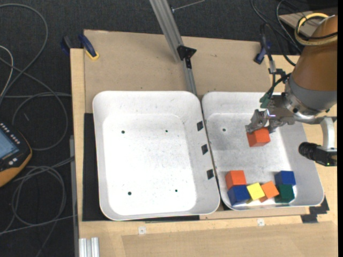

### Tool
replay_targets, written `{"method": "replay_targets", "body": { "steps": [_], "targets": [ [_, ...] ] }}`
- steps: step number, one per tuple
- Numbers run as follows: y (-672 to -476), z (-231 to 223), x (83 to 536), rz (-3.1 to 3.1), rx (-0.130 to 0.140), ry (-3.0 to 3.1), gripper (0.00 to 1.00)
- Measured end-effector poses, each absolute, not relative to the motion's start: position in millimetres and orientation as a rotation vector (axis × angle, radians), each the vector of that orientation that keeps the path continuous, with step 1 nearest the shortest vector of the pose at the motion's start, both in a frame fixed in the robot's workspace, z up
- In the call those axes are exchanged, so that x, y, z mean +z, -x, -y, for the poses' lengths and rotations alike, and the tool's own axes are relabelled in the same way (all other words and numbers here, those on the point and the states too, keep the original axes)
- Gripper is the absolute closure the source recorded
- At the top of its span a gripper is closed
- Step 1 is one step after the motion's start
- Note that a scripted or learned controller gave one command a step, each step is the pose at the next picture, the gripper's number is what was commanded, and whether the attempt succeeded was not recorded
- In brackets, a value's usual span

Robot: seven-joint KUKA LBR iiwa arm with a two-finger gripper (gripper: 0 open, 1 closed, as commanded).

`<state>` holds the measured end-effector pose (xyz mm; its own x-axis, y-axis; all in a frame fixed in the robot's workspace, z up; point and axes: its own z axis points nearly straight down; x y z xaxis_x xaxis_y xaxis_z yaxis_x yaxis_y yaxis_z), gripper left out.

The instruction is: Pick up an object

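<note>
**Orange block at the hand, over the right bin**

The arm point(316, 63) reaches in from the right, its orange band broad above the wrist, and its hand point(261, 126) sits over the middle of the right bin point(225, 103). An orange block point(259, 137) is directly under the hand, its top edge meeting the grey fingertips. The fingers appear closed against the top of the block, though the slanted view does not make clear whether they truly grip it or whether the block is resting on the bin floor or raised off it.

Along the near edge of the same bin lies a cluster of other blocks, well apart from the hand. An orange cube point(235, 178) sits at the left of the group, with a blue cube point(239, 195) just in front of it. A yellow cube point(255, 191) touches the blue one on its right, and a small orange piece point(270, 189) follows. At the right end a blue block point(285, 177) sits behind a green block point(285, 194).

The left bin point(102, 111) lies beside the right one, their rims meeting along a line with three small black clips. Both bins rest on a wooden desk point(134, 52). A grey metal pole point(169, 23) slants down from the far side to the gap between the bins. Blue clamps mark the far corners of the desk, and black cables trail on the dark floor to the left.
</note>
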<state>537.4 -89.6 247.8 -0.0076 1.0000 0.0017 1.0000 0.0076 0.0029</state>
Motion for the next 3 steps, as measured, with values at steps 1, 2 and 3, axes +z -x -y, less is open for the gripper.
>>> {"method": "replay_targets", "body": {
  "steps": [1,2,3],
  "targets": [
    [-539.9,38,236,-2.232,0.0,-2.217,1.0],
    [-550.2,-9,242,-2.23,0.004,-2.214,1.0],
    [-555.1,-62,251,-2.231,0.004,-2.214,1.0]
  ]
}}
